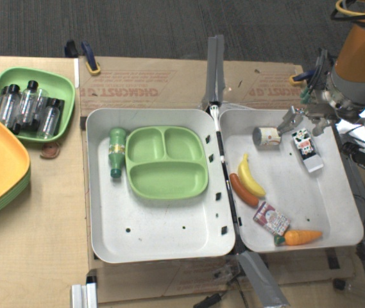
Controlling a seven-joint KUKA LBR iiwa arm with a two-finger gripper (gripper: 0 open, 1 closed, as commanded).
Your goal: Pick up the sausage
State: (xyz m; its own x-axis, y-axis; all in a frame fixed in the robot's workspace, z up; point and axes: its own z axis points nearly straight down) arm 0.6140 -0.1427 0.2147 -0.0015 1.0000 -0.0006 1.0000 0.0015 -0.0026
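Two things crowd the sausage (244, 190) at the right bin's left wall: banana (251, 178) touching, packet (271, 218) near. Gripper (304, 115), far right, open and empty, could snag the banana.

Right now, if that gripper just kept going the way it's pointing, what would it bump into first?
Probably the small can lying on its side in the right bin: the gripper points down and left toward it. Depth is unclear, so it might meet the bin floor beside it instead.
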